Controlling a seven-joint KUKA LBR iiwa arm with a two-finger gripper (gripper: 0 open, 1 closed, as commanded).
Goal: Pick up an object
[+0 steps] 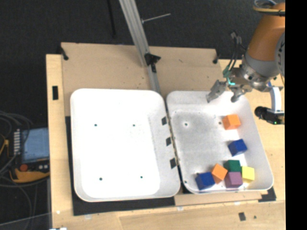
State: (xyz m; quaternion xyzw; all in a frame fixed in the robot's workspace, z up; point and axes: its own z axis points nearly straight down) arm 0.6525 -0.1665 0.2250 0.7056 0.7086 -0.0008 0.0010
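The gripper [223, 93] hangs over the right bin's [201, 138] far edge, fingers spread, nothing between them. Just below sits an orange cube [231, 121]; more blocks cluster at the near corner. No legible writing anywhere.

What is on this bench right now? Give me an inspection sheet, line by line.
Surface: wooden bench bearing a left bin and a right bin, side by side.
Job's things: all in the right bin: orange cube, blue cube, and a cluster at the near right corner of blue, orange, green, purple and yellow cubes.
Clutter: nothing seen in the left bin.
Grippers: gripper above the right bin's far edge, fingers open, nothing between them.
Cables: bundle on the floor at left.
Surroundings: slanted metal rail; blue box.
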